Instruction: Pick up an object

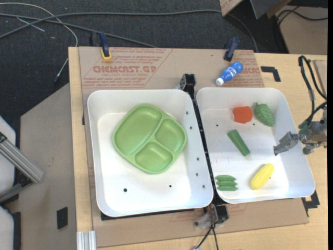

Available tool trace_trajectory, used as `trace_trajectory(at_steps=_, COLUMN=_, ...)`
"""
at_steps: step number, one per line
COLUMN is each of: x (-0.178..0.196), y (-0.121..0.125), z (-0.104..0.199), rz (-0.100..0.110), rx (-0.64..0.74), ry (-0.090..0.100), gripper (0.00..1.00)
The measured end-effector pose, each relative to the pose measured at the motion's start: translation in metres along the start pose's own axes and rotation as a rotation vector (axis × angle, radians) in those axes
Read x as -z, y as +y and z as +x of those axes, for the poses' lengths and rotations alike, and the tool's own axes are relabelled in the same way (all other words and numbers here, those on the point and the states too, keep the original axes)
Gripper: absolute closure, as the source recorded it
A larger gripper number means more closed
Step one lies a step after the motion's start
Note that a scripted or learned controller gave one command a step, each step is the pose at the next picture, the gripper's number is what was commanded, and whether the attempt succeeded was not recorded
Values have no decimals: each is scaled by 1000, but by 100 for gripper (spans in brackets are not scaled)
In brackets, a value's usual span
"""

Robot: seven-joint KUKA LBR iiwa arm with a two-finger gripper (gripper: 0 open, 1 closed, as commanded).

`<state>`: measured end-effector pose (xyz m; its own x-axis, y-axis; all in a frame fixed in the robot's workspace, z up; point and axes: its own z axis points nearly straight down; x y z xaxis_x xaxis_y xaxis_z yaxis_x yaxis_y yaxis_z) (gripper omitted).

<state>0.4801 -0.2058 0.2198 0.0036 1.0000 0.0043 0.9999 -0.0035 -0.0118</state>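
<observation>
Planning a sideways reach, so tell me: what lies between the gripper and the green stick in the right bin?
Bare white bin floor in the camera view, from gripper to green stick.

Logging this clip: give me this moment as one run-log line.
gripper: over right bin right edge, holding nothing | nearest: yellow corn | left bin: green divided plate | pick: not yet done

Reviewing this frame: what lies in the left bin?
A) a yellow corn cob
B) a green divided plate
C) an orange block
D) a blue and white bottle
B: the green divided plate lies alone in the left bin; the yellow corn cob and orange block are in the right bin, and the blue and white bottle lies on the cardboard beyond both bins.
</observation>
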Motion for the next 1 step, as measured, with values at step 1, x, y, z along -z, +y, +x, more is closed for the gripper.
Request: trace_trajectory(at_steps=1, x=5, y=3, z=0, rz=-11, rx=4, ry=-3, gripper=0)
